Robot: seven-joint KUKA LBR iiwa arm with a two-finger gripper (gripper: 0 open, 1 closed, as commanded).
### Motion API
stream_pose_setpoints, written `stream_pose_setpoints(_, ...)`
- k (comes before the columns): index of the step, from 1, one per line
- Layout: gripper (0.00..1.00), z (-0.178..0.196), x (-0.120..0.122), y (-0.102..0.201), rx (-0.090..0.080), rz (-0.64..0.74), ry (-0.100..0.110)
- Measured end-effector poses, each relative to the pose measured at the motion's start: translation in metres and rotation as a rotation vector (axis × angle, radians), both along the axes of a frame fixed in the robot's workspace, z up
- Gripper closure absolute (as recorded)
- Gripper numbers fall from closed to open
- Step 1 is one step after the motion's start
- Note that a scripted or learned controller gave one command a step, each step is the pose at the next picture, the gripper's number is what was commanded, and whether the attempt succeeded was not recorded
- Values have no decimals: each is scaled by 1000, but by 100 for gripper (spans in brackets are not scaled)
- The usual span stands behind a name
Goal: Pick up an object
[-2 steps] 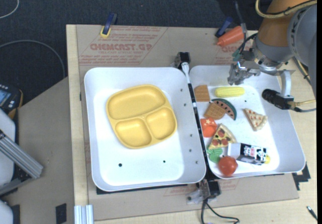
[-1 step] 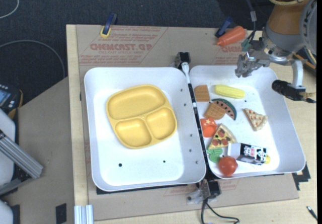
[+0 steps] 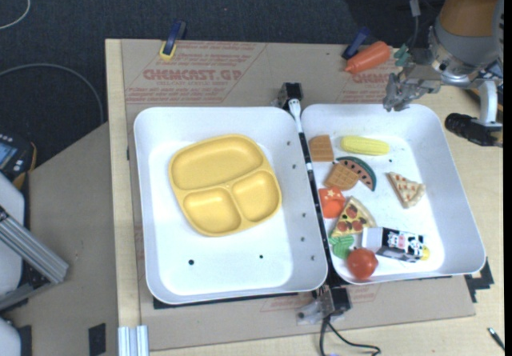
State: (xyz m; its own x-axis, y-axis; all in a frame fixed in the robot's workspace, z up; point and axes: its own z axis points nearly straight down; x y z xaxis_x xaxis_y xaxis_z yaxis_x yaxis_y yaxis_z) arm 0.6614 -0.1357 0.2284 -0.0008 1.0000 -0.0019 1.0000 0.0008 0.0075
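Gripper (image 3: 398, 100) hangs above the far rim of the right white bin (image 3: 456, 210); nothing visible between its tips, spread too small to judge. Candidate objects lie nearer: yellow plastic corn cob (image 3: 365, 146), triangular pizza slice toy (image 3: 406, 189), red plastic tomato (image 3: 362, 263). Judged pre-descent, corn closest.

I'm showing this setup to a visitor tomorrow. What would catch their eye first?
Probably the big yellow divided plate, alone in the left bin. Next, the colourful huddle of toy food in the right bin: a corn cob, a watermelon slice, pizza slices and a tomato. The arm's pincer hangs over that bin's far edge, apart from the food.
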Motion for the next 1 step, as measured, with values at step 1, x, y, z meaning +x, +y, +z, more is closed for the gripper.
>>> stream_pose_setpoints(1,100,5,-20,57,4,3,10)
